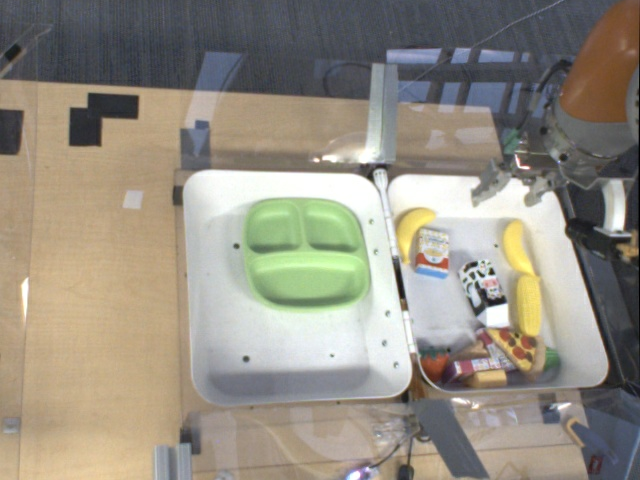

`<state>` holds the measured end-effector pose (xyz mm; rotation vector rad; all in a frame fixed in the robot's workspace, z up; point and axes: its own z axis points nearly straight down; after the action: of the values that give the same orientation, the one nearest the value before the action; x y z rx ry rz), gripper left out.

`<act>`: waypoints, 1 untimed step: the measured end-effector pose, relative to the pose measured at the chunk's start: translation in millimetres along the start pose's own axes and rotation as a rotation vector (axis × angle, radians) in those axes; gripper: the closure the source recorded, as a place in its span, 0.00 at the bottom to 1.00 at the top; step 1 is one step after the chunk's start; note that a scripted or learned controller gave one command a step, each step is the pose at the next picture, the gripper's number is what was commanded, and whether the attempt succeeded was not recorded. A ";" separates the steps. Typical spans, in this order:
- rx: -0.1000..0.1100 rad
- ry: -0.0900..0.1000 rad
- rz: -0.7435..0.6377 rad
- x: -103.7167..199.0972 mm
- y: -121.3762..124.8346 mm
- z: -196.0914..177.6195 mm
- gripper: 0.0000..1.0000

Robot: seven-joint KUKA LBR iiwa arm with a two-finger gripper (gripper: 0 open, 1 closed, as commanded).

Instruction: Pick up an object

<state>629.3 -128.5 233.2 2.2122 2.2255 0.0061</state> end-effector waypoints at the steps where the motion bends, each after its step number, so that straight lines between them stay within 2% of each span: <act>1: -0.002 0.000 0.126 5.4 10.9 9.6 0.00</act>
<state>640.2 -123.0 223.7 2.3469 2.0811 0.0087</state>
